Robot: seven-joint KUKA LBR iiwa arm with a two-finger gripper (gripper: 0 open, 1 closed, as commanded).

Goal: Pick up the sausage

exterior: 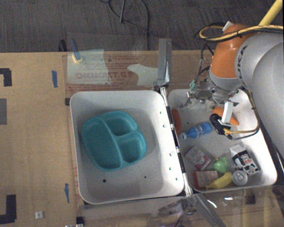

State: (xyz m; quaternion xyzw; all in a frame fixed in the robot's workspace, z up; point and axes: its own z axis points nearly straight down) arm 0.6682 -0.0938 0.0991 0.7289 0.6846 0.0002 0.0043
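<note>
Seemingly in approach, the pincer (198, 95), whose spread I cannot tell, hangs near the blue bottle (197, 130); next it likely must descend onto the sausage (176, 120) just left of that bottle.

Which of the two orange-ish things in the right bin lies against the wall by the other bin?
The reddish sausage, stretched along that wall; the orange piece lies farther right, past the blue bottle.

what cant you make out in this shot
In the camera view:
- sausage: small, blurred; whether it touches the wall of the right bin is unclear.
- orange thing: partly under fittings on the arm, so unidentifiable.
- carton: print too small to read.
- right bin: back right corner hidden by the arm.
</note>
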